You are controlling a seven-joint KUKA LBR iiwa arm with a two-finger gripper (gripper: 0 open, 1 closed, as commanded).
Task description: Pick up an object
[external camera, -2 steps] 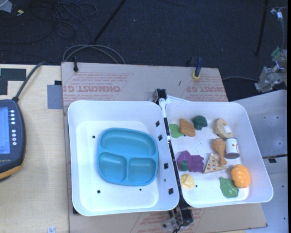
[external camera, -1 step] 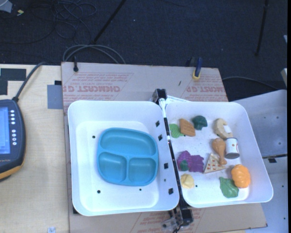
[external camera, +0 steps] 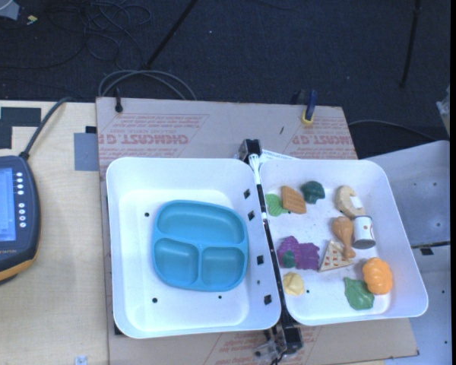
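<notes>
toy food (external camera: 334, 255) crowds the right bin (external camera: 399, 204), pieces overlapping and too small to name surely.

Bright bench, dark surround

We see the white bins (external camera: 137, 181) evenly lit, nearly glaring; the floor (external camera: 213, 36) behind falls dim, and fine detail looks perhaps slightly soft.

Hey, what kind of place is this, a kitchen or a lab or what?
Probably a robot lab bench: two white bins, toy food in the right one, a handheld control screen and loose cables on the floor.
</notes>
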